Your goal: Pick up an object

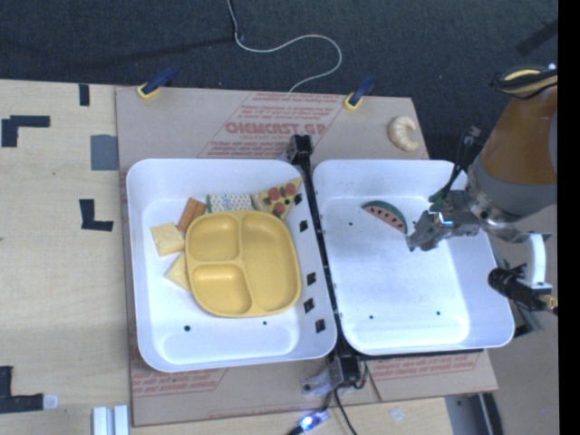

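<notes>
Camera view, from above at a slant: two white bins side by side on a cardboard sheet; left bin (145, 270) crowded, right bin (453, 333) nearly bare.

Right bin: one watermelon slice toy (387, 216), red face with green rind, lying flat near the bin's far-left part; the gripper (424, 235) hangs just to the right of it, low over the floor, apart from the slice; nothing seen between the fingers; whether they are spread or pressed together I cannot tell, the tips being dark and blurred against each other.

Left bin: yellow divided plate (243, 263) in the middle, three compartments, upright; a tan cracker-like square (167, 239) and an orange-brown wafer piece (190, 213) at its left edge, a pale wedge (176, 273) partly under its rim; a pizza-slice toy (281, 196) and a speckled flat piece (228, 203) along its far side.

Outside the bins: a pale croissant-shaped toy (404, 132) on the cardboard beyond the right bin.

Handling, judged: the slice looks like light, rigid moulded plastic, thin and smooth; likely to skate on the slick bin floor if nudged from one side; not fragile. Best hold probably across its short width, fingers straddling the rind edge and the straight edge, coming straight down; a flat-lying thin piece leaves little height to pinch, so the fingertips would need to reach the floor.
</notes>
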You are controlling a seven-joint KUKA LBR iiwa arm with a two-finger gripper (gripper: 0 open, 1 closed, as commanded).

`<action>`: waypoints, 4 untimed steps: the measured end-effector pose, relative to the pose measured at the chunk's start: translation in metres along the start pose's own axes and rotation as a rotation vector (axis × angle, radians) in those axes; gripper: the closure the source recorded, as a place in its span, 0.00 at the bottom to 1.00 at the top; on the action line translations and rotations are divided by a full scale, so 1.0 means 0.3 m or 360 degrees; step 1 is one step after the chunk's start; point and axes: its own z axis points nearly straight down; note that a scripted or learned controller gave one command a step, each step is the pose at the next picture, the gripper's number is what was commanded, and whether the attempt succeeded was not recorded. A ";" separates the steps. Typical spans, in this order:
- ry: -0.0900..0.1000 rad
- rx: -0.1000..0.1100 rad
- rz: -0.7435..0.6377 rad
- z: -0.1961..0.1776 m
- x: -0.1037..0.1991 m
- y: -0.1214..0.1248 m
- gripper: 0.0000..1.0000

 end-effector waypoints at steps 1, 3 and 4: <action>0.0002 0.0003 -0.0008 0.020 0.162 0.092 1.00; 0.0003 0.0004 -0.0010 0.043 0.528 0.220 1.00; 0.0001 0.0002 -0.0002 -0.019 0.563 0.235 1.00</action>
